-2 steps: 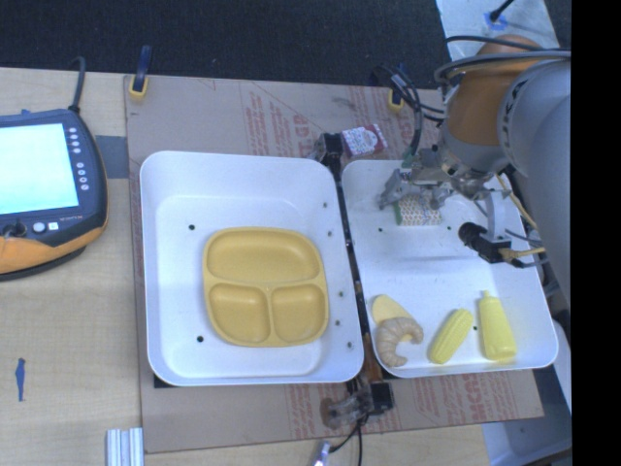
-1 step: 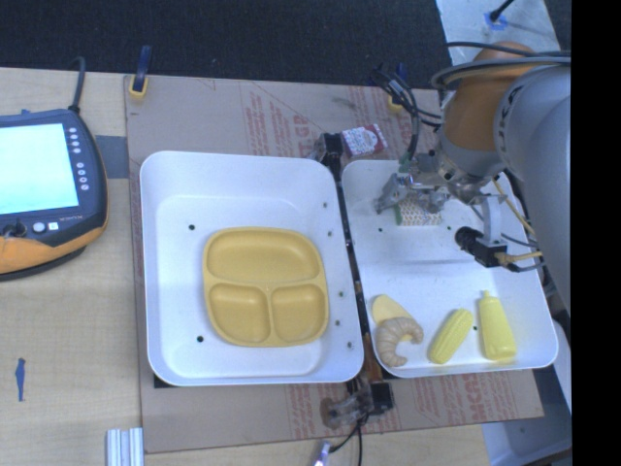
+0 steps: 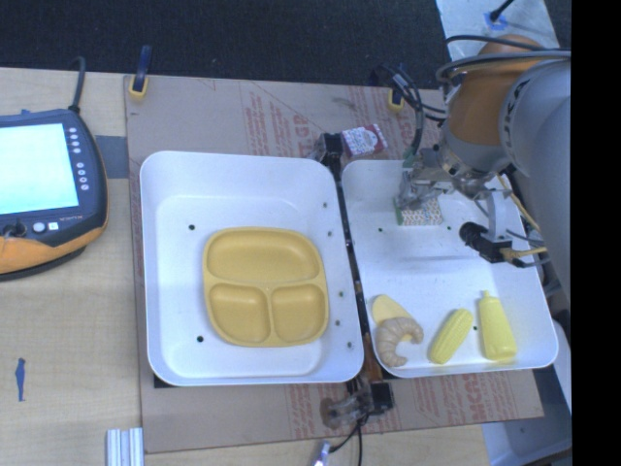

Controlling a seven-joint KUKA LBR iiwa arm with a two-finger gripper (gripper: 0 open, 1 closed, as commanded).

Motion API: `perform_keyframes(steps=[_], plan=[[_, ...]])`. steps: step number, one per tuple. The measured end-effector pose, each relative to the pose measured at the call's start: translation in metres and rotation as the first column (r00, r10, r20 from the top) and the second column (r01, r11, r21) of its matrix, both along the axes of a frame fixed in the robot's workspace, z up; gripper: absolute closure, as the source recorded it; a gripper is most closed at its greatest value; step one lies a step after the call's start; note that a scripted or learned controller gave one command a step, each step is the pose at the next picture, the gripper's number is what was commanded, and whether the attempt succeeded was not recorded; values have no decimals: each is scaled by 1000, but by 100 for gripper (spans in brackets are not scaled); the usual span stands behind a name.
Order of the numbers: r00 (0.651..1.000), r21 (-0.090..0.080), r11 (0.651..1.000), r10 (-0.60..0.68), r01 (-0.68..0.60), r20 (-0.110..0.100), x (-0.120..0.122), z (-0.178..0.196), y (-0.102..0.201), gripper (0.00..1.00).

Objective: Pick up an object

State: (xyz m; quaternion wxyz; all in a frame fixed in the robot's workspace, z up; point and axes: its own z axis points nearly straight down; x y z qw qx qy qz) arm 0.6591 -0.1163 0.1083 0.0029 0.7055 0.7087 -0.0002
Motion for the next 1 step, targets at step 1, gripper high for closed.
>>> perform_keyframes(steps=[1], plan=[[1000, 0, 1000, 0, 0, 0, 0, 0, 0, 0]])
